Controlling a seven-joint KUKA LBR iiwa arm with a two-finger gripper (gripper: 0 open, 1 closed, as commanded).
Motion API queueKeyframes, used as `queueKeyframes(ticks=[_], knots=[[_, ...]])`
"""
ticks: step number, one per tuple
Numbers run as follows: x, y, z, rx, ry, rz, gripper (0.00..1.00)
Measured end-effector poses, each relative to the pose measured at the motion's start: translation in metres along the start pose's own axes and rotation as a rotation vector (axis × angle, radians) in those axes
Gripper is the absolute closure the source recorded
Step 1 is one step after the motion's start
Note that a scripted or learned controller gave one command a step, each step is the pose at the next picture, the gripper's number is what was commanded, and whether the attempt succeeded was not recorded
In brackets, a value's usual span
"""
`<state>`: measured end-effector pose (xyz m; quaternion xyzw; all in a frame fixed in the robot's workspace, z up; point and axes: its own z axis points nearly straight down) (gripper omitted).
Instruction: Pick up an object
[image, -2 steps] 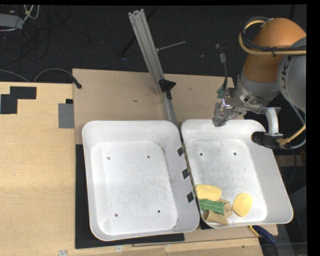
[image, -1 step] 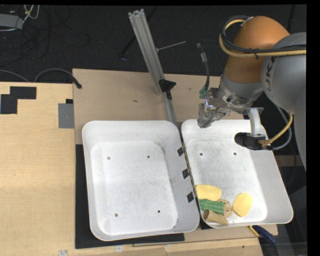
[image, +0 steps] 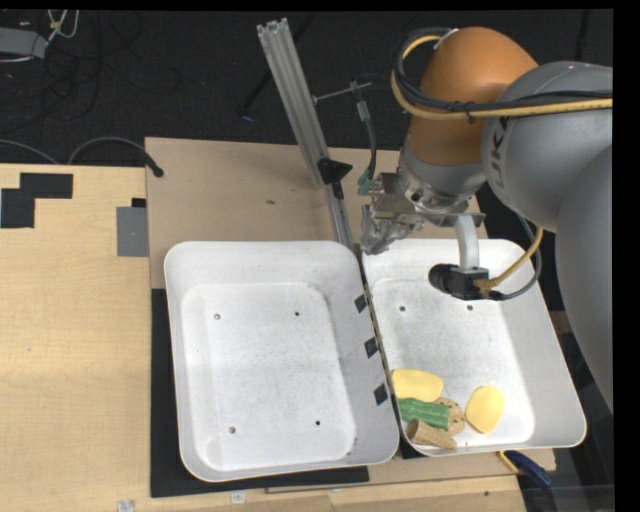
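Note:
In the right bin (image: 520, 330), several small objects lie bunched at the front edge. They are a yellow oblong piece (image: 416, 384), a rounder yellow piece (image: 486, 408), a green piece (image: 424, 410) and a tan piece (image: 435, 433) touching the green one. My gripper (image: 378, 232) hangs over the far left corner of the right bin, well behind those objects and close to the divider between the bins. The wrist's bulk hides much of it from above. Nothing is visible in its grasp.
The left bin (image: 190, 300) sits beside the right one, with black clips (image: 370, 346) along their shared edge. A slanted aluminium bar (image: 300, 110) runs down to the bins' far junction, just left of the gripper. A black cable end (image: 455, 280) hangs over the right bin.

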<state>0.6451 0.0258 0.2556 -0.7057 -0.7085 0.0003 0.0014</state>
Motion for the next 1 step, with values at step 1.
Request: queueKeyframes(ticks=[1], knots=[[0.0438,0.005,0.017,0.003,-0.001,0.001,1.0]])
